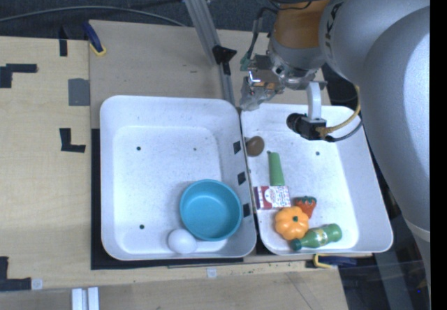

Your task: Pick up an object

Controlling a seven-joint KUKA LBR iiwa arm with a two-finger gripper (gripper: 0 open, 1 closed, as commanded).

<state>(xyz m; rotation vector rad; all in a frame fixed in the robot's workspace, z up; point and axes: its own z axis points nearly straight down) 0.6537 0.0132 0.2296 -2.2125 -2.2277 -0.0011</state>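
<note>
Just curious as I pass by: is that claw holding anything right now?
Gripper: above the far edge of the right bin; open or closed cannot be told, and nothing is seen in it.

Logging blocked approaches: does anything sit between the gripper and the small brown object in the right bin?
Nothing visible does. The gripper hangs over the right bin's top left corner, and bare bin floor separates it from the brown object just below.
</note>
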